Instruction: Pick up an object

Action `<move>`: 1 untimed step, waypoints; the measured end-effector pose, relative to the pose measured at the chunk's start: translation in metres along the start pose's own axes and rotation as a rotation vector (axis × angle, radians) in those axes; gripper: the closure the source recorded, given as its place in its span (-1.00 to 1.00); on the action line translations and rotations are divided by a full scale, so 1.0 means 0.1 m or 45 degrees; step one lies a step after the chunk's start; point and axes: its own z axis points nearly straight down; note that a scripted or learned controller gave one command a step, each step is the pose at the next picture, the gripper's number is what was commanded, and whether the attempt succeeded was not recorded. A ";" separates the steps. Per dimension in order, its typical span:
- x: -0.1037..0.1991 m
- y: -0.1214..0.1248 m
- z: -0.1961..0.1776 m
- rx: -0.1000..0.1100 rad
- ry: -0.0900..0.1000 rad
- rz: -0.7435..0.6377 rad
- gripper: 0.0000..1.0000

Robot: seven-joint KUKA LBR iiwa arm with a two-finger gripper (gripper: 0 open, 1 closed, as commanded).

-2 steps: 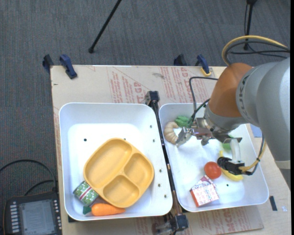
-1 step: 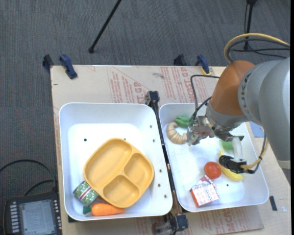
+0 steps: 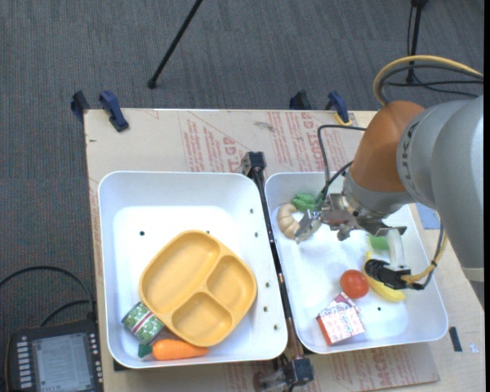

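Observation:
In the right bin (image 3: 425, 321) lie a beige bulb-shaped item (image 3: 287, 219), a green leafy item (image 3: 305, 199), a red tomato (image 3: 354, 283), a yellow banana (image 3: 387, 289) and a red-and-white carton (image 3: 340, 320). My gripper (image 3: 324, 230) hangs low over the upper middle of this bin, just right of the beige item. It stands open with only white bin floor between its fingers. A small green piece (image 3: 380, 241) peeks out from behind the wrist on the right.
The left bin (image 3: 114, 194) holds a yellow divided plate (image 3: 198, 286), an orange carrot (image 3: 177, 349) and a small patterned can (image 3: 142, 321). A black divider clamp (image 3: 256, 163) sits between the bins. The arm's cable (image 3: 416, 64) loops above the wrist.

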 end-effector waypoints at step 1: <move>-0.01 -0.36 0.10 -0.002 -0.002 0.002 -1.00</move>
